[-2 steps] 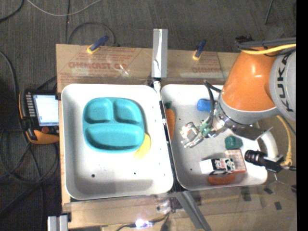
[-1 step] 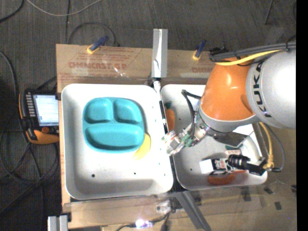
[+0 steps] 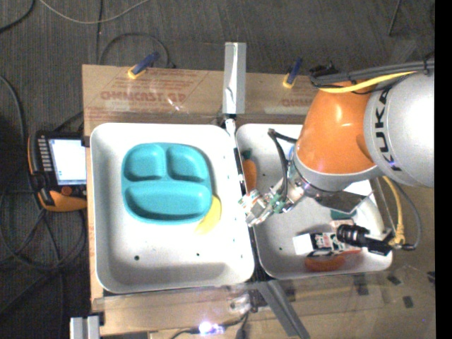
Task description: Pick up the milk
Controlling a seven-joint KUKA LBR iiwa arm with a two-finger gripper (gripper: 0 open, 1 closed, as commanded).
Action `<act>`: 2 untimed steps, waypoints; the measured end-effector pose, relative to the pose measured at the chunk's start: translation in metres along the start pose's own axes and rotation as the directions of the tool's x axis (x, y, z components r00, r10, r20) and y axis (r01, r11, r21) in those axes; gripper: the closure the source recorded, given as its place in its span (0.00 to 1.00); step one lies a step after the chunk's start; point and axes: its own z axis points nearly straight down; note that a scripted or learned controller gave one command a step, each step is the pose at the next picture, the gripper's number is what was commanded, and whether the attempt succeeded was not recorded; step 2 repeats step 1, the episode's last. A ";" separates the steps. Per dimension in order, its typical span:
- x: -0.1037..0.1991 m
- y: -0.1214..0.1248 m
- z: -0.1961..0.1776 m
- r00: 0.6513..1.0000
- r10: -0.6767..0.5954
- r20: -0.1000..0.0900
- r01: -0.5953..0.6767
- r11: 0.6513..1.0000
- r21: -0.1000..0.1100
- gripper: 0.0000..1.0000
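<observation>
We record the grey arm with the orange band (image 3: 339, 129) reaching in from the right over the right-hand shallow white bin (image 3: 272, 260). Its two-finger gripper (image 3: 258, 207) sits low at that bin's left wall, just beside the divide between the two bins; whether it is parted or closed we cannot tell, the tip being small and blurred; the milk we cannot pick out with any certainty. A small orange piece (image 3: 249, 171) lies against the same wall, farther up the view than the gripper; an orange-red rounded item (image 3: 325, 263) lies near the bin's lower edge. In the left-hand shallow white bin (image 3: 141, 260) lies a teal plastic tray with three compartments (image 3: 168, 182); a yellow curved item (image 3: 211, 217) touches its lower right corner.
</observation>
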 end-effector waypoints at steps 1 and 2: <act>-0.046 -0.029 0.009 0.999 0.035 0.003 -0.035 0.999 -0.002 1.00; -0.046 -0.029 0.009 0.999 0.035 0.003 -0.035 0.999 -0.002 1.00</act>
